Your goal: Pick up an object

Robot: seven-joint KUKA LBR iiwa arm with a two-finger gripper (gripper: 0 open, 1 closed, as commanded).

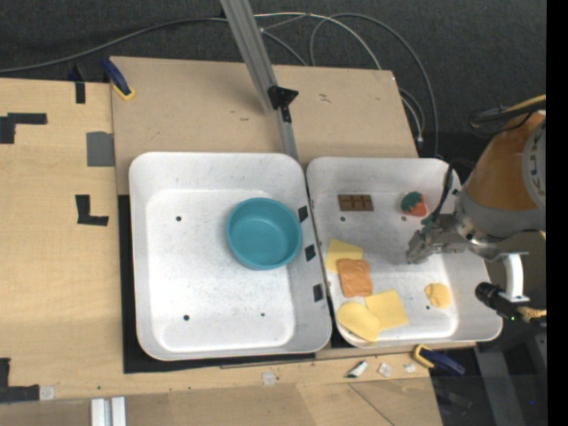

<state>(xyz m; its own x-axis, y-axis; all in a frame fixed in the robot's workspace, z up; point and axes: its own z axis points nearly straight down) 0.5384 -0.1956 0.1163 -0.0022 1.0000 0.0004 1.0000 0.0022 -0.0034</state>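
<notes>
A: End effector [424, 245] sits low over the right bin [390, 169], toward its right side. I can't tell its state.

B: Nearest objects?

A: I log the red-and-green toy [413, 204] just beyond it by the far wall, the small yellow piece [437, 295] just nearer. Brown bar [356, 203] and orange slab [356, 279] lie left, bare floor between. Blue bowl [263, 232] occupies the left bin [155, 238].
</notes>
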